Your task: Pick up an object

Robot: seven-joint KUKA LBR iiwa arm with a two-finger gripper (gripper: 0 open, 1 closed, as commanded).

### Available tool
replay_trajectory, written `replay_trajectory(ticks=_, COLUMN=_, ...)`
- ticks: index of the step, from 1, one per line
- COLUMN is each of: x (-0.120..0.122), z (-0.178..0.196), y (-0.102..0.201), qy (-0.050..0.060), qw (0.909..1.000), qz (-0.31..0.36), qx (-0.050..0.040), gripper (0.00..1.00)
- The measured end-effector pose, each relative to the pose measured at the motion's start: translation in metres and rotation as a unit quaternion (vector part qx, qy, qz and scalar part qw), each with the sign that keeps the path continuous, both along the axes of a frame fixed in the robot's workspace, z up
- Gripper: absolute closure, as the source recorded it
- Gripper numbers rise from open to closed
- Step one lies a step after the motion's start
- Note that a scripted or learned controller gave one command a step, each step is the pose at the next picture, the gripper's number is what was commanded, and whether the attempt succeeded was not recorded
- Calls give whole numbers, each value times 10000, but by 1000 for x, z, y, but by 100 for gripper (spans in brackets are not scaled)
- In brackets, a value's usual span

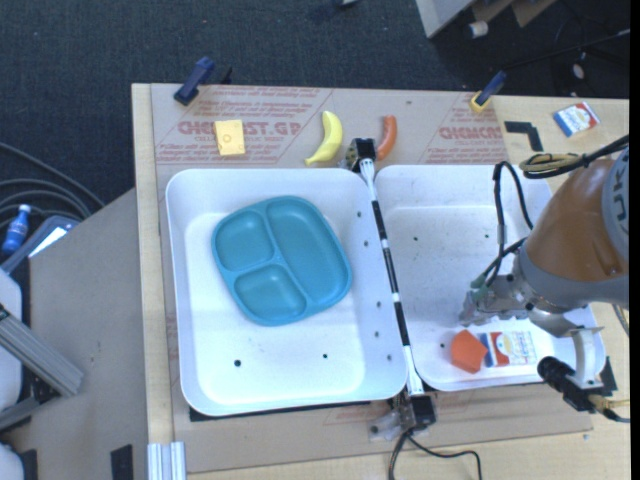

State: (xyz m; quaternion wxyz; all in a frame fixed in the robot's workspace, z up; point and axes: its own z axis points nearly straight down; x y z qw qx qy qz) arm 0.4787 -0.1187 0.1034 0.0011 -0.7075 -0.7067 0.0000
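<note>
Robotics lab or test cell, plywood bench (150, 268) on dark carpet, clamps at its far edge, two white bins (200, 368) on top, loose cables left of the bench, what looks like metal framing beyond it

The gripper (487, 301) hangs low in the right bin (430, 203) — an orange block (466, 351) lies just below its fingers, touching a white card (511, 348). A blue divided plate (281, 258) sits in the left bin (190, 298), well apart.
</note>
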Motion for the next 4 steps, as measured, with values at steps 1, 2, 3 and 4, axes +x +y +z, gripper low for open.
replay_trajectory(ticks=1, x=0, z=0, y=0, qy=1, qw=10000, qz=0, qx=1, gripper=0)
replay_trajectory(ticks=2, x=0, z=-19, y=26, qy=8, qw=10000, qz=11, qx=2, gripper=0)
replay_trajectory(ticks=3, x=0, z=-10, y=26, qy=6, qw=10000, qz=3, qx=0, gripper=100)
replay_trajectory(ticks=4, x=0, z=-10, y=26, qy=6, qw=10000, qz=4, qx=0, gripper=0)
